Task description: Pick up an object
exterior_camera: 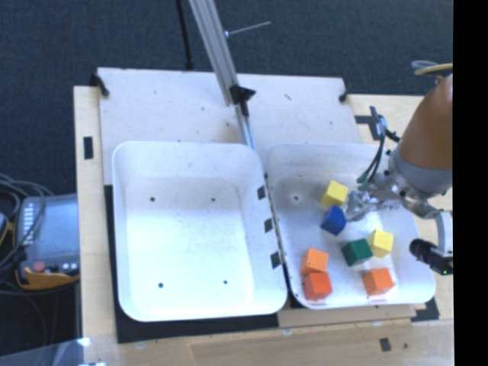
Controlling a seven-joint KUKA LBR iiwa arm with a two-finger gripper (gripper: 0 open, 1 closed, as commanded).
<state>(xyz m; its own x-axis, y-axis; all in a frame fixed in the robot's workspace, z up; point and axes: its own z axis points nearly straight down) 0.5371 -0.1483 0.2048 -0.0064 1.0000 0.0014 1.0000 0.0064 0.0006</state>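
Orange arm [431, 132] at right frame hovers its gripper [357, 204], finger state untellable, by the blue cube [333, 220]; approach step, next descend and close.

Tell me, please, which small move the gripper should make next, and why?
Probably a short descent. The gripper hangs in the right white bin, next to the blue cube and below the yellow cube. Whether it already touches or holds either cube cannot be told, so lowering beside the blue cube seems the sensible step.
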